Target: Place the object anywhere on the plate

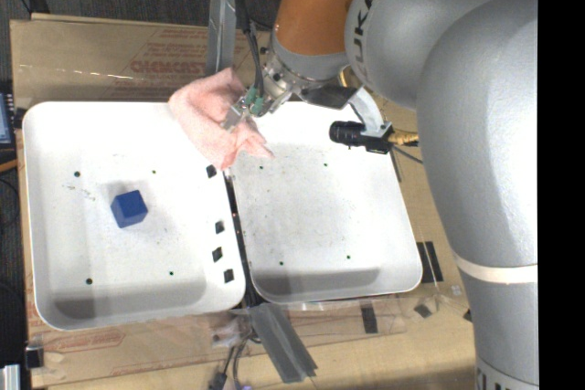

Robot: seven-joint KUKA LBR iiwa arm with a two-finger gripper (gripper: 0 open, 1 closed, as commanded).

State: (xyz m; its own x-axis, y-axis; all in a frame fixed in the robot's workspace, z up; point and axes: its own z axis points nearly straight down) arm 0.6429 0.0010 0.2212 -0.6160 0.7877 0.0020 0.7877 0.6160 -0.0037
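A crumpled pink cloth hangs pinched in the gripper, draping leftward and below the jaws.

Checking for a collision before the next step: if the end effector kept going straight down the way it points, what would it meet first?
Most likely the pink cloth under the end effector, draped over the divide between the left bin and right bin. Depth is unclear, so they may already touch.

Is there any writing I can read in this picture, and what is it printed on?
"KUKA": dark letters running up the grey arm, partly cut off by its curve.
Red print on the cardboard sheet behind the left bin: several lines, too faint and blurred to read.
Nothing else legible.
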